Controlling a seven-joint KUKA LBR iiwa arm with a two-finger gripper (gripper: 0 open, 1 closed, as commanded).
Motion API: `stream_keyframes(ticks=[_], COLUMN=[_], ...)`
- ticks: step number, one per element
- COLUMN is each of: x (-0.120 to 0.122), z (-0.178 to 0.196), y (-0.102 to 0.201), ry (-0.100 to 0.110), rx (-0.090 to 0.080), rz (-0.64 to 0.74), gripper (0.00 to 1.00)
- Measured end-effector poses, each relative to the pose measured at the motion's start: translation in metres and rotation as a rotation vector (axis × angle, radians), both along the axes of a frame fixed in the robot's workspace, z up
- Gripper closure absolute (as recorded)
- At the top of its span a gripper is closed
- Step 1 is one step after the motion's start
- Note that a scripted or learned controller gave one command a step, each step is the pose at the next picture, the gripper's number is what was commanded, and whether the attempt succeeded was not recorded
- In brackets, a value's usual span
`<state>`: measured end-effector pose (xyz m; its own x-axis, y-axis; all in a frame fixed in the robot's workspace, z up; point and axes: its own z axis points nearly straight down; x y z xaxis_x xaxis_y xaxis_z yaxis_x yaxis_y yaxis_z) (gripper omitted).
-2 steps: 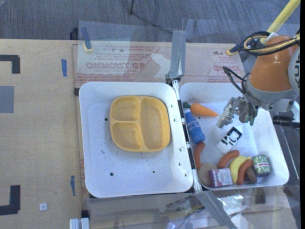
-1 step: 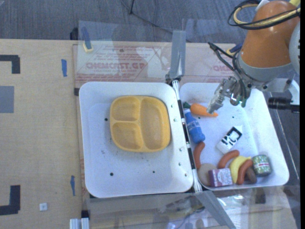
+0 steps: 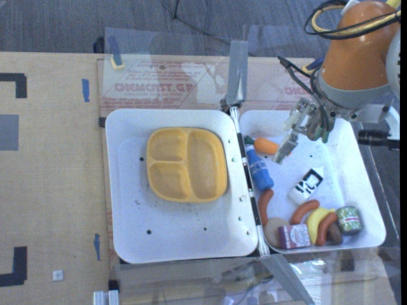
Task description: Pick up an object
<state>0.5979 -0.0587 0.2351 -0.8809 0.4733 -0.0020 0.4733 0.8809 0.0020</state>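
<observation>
over the right bin's [image 3: 372, 189] far-left corner the pincer [image 3: 286, 150] hangs, its state unreadable; beside the carrot [image 3: 266, 147] and blue bottle [image 3: 259, 172], it could nudge either away.

Noted along right bin's left wall: orange carrot [image 3: 266, 147], blue bottle [image 3: 259, 171] lying lengthwise, red sausage [image 3: 265, 202]. Mid-bin: white box with black markings [image 3: 306, 184], tilted. Clustered at near edge: second sausage [image 3: 304, 211], yellow banana [image 3: 318, 220], maroon carton [image 3: 294, 236], green-labelled can [image 3: 348, 220].

Tan bench [image 3: 51, 189], grey floor [image 3: 57, 11], perhaps carpeted, behind.
</observation>
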Motion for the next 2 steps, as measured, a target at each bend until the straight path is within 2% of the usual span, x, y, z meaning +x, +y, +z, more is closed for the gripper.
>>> stream_keyframes(ticks=[1, 2], x=[-0.038, 0.020], z=[-0.082, -0.081], y=[-0.038, -0.033], ry=[0.002, -0.001], rx=[0.000, 0.000], rz=[-0.076, -0.262], gripper=[0.00, 0.00])
